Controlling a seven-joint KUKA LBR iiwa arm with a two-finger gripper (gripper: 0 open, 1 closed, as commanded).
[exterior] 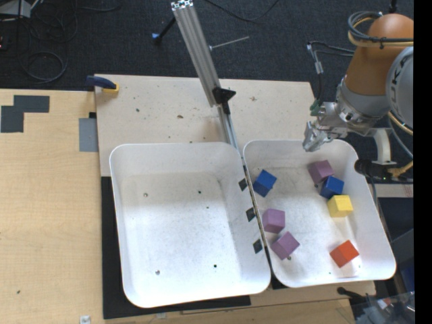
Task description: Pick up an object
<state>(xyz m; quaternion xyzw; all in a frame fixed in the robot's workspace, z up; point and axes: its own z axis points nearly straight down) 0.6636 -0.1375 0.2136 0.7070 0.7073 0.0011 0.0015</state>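
The right bin (378, 248) holds several small blocks. A blue block (265, 181) lies near its left wall, with two purple blocks (273, 219) (285, 244) below it. On the right side sit a purple block (320, 171), a blue block (331, 186) and a yellow block (340, 205) close together, and a red block (345, 254) lies near the front. My gripper (314, 140) hangs above the bin's far rim, up and left of the purple block, with nothing seen between its fingers.
The left bin (135, 181) sits beside the right one, split by a wall with black clips (250, 213). A slanted aluminium bar (202, 59) rises behind the bins. A blue and yellow clamp (102, 84) lies at the bench's far left corner.
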